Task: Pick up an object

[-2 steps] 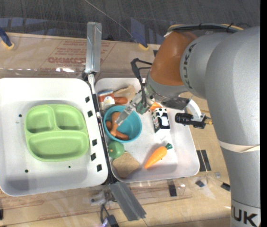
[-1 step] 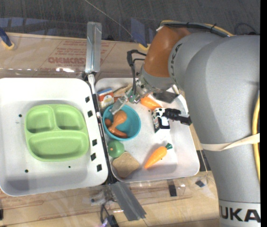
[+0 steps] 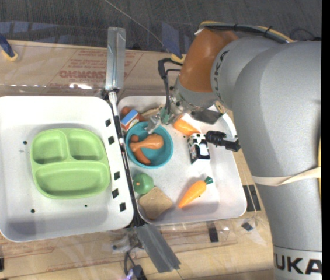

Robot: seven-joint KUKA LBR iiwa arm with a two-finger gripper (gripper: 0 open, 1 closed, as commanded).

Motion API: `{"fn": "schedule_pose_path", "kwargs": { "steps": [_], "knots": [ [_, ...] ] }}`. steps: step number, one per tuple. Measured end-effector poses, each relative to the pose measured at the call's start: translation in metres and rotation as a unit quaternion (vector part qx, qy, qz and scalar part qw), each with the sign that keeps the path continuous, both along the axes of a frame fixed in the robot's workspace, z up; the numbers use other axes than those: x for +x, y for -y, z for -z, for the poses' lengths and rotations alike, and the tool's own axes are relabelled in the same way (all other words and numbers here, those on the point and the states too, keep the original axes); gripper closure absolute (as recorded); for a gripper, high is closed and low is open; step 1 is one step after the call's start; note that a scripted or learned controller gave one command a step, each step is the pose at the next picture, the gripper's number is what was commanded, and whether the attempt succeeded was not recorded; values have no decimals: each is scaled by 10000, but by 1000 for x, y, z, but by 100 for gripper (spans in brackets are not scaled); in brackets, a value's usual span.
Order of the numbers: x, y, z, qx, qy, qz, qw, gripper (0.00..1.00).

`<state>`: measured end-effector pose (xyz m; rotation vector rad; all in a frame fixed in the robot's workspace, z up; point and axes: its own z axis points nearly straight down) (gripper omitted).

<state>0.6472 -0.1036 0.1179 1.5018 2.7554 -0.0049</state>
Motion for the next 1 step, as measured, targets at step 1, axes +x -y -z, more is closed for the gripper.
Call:
{"fn": "schedule_pose_path", "kwargs": {
  "steps": [1],
  "knots": [
    [11,-50,-78,-46,60,1279,9918,100]
  ]
}}
